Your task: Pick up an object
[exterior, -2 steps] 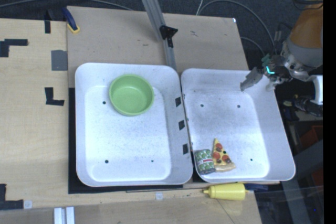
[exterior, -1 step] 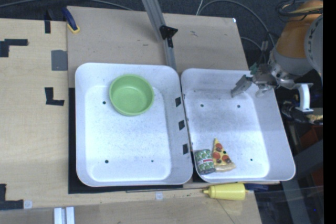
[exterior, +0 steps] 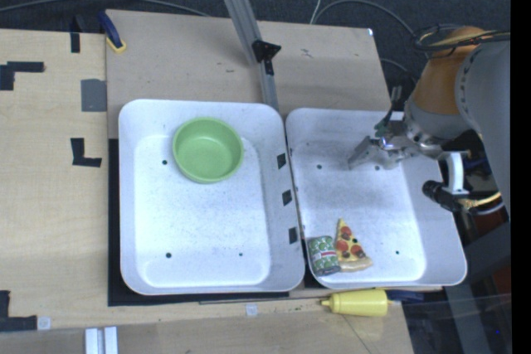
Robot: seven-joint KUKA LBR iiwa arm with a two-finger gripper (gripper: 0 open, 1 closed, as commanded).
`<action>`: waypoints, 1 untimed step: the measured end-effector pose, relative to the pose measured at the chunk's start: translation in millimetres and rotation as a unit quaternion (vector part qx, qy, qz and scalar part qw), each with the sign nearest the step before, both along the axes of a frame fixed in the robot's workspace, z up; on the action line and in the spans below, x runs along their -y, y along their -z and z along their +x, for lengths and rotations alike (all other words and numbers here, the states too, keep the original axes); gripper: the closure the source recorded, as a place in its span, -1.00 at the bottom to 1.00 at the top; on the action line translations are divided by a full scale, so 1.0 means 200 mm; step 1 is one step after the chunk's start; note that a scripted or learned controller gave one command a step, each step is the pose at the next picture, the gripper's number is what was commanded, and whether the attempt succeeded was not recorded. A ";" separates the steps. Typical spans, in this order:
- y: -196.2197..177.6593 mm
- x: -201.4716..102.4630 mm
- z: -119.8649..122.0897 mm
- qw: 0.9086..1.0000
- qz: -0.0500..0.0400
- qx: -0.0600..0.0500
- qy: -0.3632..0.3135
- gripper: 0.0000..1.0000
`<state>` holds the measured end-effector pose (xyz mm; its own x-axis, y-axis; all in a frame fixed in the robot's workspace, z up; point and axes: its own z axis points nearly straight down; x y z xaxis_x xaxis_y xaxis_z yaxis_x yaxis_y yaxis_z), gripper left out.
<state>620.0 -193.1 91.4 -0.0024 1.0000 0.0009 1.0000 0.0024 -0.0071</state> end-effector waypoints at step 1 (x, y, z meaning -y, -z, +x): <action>0.02 0.00 0.00 1.000 -0.001 0.002 0.000 -1.00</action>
